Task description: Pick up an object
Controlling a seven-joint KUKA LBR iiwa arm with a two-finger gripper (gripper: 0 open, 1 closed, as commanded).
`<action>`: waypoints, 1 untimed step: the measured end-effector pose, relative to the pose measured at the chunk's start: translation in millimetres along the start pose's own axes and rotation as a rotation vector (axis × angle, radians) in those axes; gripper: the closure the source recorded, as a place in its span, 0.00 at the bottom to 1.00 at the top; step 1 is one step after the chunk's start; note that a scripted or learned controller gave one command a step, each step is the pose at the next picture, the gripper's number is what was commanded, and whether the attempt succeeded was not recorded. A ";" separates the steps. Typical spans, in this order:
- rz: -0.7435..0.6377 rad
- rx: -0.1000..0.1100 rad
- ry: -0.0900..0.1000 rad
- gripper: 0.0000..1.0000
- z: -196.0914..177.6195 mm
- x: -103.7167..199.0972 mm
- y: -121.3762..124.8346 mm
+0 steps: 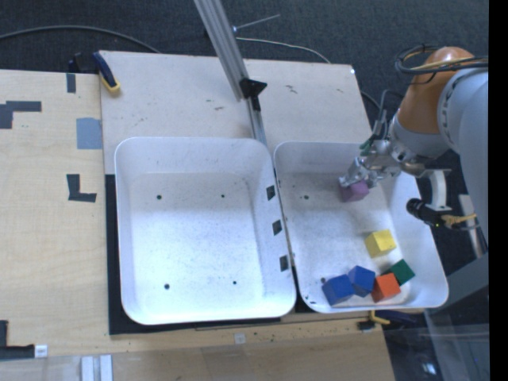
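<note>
Arm: the grey KUKA arm with its orange band (432, 94) comes in from the right edge of the bench and bends down over the right bin.
Gripper: the two-finger gripper (361, 173) hangs low over the far part of the right bin, near its far right corner, directly above the purple block.
Gripper state: cannot tell whether it is spread or pressed together; the metal parts blur into each other, and the purple block sits right at the tip, either touching it or just below.
Purple block: a small purple cube (355, 189) lies in the far half of the right shallow white bin (313, 161), about midway between its left and right walls.
Yellow block: a small yellow cube (381, 242) sits toward the right wall of the right bin, between the purple block and the cluster at the near edge.
Near-corner cluster: two blue cubes (348, 284), an orange-red cube (386, 287) and a dark green cube (402, 271) are crowded together at the near right corner of the right bin, touching or almost touching.
Left bin: the left shallow white bin (127, 236) stands wall to wall with the right one.
Bench: a light wooden bench top (48, 236) carries both bins; a slanted metal rail (222, 34) crosses its far edge, and a yellow-and-blue handled tool (105, 71) lies near its far left corner.
</note>
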State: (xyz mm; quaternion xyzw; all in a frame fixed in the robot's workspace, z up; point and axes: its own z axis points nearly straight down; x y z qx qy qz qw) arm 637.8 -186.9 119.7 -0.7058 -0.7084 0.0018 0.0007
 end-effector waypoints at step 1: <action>-0.006 -0.008 0.005 1.00 -42.5 85.4 33.9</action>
